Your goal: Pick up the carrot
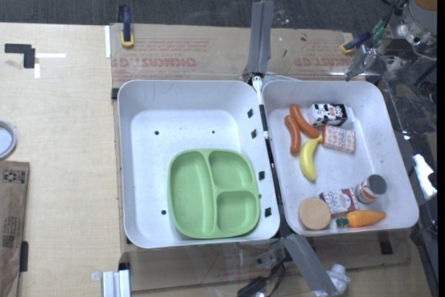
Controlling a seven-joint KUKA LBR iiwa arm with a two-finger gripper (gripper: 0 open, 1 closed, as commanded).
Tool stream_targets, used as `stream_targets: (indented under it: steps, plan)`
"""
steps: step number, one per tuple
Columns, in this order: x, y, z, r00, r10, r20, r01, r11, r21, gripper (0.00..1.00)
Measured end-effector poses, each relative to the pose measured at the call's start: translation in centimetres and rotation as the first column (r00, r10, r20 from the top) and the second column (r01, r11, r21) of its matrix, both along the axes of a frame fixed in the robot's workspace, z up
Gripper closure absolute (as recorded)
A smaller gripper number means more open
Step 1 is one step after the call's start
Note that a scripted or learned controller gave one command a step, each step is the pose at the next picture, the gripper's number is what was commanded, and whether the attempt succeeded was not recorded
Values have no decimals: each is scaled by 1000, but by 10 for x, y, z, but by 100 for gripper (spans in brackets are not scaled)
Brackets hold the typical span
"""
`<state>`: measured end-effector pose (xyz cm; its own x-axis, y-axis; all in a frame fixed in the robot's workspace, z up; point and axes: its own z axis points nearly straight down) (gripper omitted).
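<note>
The carrot is orange with a small green tip and lies on its side in the front right corner of the right bin. It rests against the bin's front wall, just right of a round tan disc. My gripper hangs beyond the back right corner of that bin, outside it and far from the carrot. The arm comes in from the upper right, and nothing shows in the gripper.
A green divided plate lies in the left bin. The right bin also holds two sausages, a banana, a black-and-white carton, a red-and-white packet, a small can and another packet close to the carrot.
</note>
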<state>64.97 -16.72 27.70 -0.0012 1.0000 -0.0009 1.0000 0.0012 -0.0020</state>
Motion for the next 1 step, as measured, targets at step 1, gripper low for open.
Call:
stream_targets:
  steps: [1]
  plan:
    - [-30,73,-89,996,85,-1,-85,996,0,0]
